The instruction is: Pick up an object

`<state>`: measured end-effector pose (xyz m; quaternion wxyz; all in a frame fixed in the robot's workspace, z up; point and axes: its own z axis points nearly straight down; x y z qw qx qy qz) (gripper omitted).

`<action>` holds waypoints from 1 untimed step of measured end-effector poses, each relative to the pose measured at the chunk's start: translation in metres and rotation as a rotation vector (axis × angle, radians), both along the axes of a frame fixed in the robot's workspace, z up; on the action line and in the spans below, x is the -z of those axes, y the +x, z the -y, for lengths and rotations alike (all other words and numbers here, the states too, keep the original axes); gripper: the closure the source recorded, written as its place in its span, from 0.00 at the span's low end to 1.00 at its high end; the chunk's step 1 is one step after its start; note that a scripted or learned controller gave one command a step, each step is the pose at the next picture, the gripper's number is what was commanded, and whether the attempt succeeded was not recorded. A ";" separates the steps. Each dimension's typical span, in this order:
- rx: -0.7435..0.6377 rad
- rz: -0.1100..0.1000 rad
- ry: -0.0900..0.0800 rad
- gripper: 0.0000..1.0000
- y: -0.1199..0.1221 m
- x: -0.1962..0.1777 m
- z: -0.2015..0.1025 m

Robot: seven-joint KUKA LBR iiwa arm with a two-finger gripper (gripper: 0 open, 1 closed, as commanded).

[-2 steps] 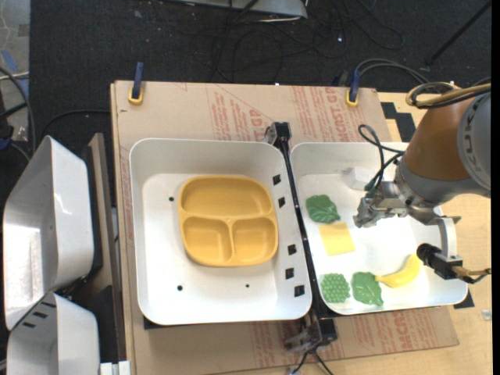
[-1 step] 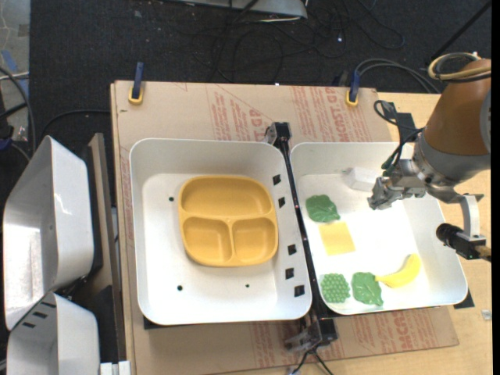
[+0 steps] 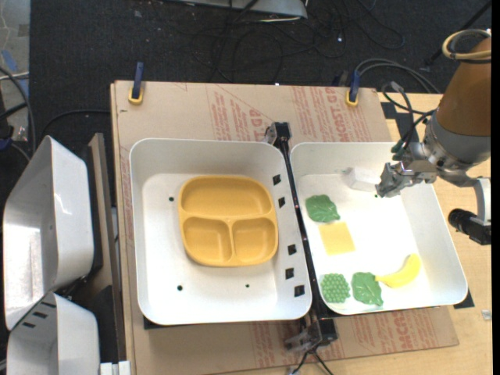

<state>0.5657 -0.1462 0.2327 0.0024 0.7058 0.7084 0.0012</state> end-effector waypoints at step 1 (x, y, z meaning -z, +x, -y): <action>0.000 0.001 -0.001 1.00 0.007 -0.048 0.007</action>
